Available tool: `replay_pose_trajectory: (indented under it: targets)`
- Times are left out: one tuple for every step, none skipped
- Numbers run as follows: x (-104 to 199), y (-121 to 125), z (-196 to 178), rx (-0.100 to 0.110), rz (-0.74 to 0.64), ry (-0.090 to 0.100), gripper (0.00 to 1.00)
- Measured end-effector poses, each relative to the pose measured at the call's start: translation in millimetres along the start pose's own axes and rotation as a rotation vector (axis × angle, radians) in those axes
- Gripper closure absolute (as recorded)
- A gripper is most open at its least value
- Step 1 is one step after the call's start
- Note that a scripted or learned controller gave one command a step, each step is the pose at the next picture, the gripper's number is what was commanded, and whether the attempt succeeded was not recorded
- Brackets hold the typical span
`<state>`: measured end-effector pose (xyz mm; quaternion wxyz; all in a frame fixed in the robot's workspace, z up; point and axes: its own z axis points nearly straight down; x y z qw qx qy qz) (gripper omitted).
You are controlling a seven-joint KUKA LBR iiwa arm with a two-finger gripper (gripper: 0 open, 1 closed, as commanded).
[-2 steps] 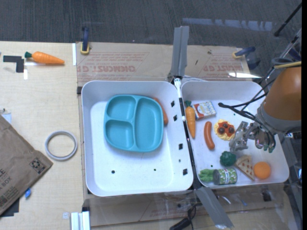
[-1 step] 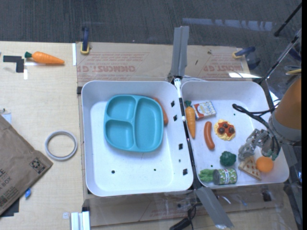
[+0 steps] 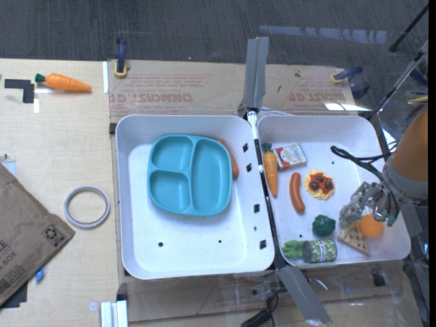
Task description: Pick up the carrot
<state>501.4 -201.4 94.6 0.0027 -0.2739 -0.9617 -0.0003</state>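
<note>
Two white bins sit side by side on the table. The carrot (image 3: 271,172) lies in the right bin (image 3: 354,122), close against its left wall, pointing lengthwise from far to near with its green top at the far end. Just to its right lies a sausage (image 3: 297,192), and beyond that a small pizza (image 3: 319,184). A red-and-white carton (image 3: 291,156) rests near the carrot's top.

The claw (image 3: 364,206) hangs over the right side of that bin, well apart from the carrot, above an orange (image 3: 372,226) and a waffle wedge (image 3: 354,238). Whether it is open or clenched cannot be told from this angle.

Broccoli (image 3: 323,224) and a green can (image 3: 317,251) lie near the bin's near edge. The left bin (image 3: 136,203) holds a blue divided plate (image 3: 190,175). A second carrot (image 3: 63,82) lies on the table at far left, and a tape ring (image 3: 86,206) sits left of the bins.
</note>
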Motion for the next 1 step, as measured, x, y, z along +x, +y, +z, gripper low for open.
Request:
replay_pose_trajectory:
  targets:
    - [15.4, -17.6, -103.4, -0.001, -0.216, -0.005, 1.00]
